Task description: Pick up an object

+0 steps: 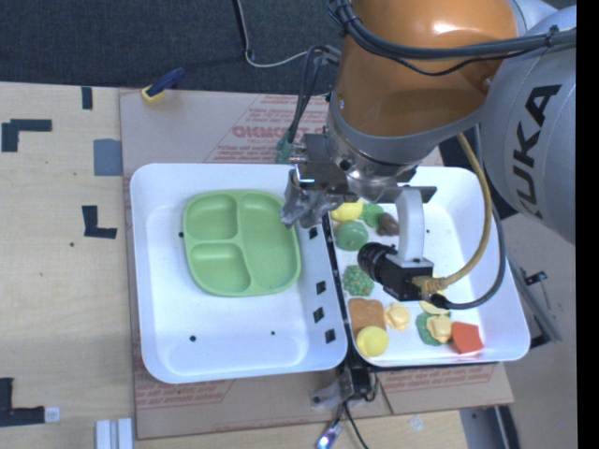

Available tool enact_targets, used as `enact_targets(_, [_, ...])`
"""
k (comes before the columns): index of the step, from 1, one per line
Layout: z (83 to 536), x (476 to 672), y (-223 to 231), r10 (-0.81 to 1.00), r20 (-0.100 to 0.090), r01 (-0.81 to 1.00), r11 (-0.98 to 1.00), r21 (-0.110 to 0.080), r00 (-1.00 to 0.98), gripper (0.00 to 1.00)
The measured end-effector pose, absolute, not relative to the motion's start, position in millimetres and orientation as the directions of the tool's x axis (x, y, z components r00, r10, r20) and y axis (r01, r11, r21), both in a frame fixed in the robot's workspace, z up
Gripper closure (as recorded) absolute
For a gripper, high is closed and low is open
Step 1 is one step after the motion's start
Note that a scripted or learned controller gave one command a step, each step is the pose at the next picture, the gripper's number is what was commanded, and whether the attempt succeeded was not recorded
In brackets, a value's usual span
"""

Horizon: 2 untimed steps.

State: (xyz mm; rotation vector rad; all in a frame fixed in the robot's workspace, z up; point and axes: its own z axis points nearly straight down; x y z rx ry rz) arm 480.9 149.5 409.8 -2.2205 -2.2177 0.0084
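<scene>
Two white bins are set on the bench (56, 251): a green plate (239, 241) is held in the left bin (159, 279), toy foods (370, 340) in the right bin (496, 297). Whether the jaws are spread cannot be told.

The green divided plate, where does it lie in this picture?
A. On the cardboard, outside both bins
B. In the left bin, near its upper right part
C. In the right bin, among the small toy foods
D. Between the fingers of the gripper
B: the green divided plate lies flat on the floor of the left bin, while the small toy foods sit in the right bin.
</scene>
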Motion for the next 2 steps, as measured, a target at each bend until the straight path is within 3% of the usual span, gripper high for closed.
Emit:
enact_targets(1, [420.1, 483.5, 152.2, 1.0, -0.002, 1.0, 0.003, -0.003, -0.003, 1.0])
enact_targets(2, [492.4, 484.0, 91.8, 1.0, 0.0, 1.0, -0.004, 0.007, 0.004, 1.0])
